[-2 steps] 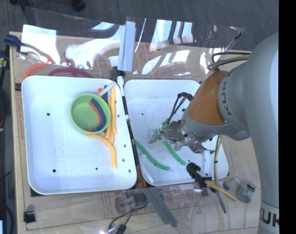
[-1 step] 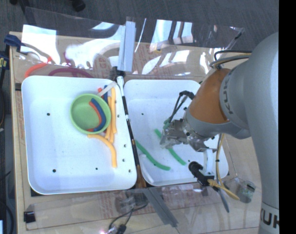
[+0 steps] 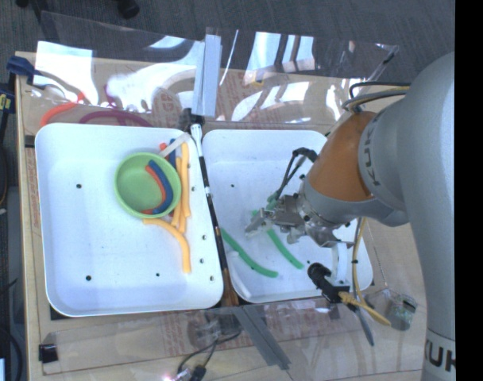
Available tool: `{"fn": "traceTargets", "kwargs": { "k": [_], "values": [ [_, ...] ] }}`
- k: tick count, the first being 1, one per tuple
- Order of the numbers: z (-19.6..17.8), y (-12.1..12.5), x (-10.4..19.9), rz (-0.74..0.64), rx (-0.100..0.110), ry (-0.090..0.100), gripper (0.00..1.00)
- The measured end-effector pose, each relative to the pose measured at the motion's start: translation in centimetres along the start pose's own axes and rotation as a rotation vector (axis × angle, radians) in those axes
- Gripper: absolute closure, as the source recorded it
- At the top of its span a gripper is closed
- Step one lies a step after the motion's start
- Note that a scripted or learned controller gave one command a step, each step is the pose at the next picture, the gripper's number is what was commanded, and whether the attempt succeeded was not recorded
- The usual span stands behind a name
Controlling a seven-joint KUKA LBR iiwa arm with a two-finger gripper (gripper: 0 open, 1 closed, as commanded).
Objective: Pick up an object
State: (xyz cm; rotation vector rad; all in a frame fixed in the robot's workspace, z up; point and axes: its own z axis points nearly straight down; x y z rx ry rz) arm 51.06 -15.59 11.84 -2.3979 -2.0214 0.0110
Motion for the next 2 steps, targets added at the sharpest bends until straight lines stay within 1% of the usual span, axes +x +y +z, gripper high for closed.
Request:
{"fn": "traceTargets", "kwargs": {
  "k": [1, 2],
  "values": [
    [2.68, 2.36, -1.97, -0.079, -0.008, 0.002, 0.0],
    [1.7, 2.42, -1.97, -0.082, -0.01, 0.0, 1.0]
  ]
}}
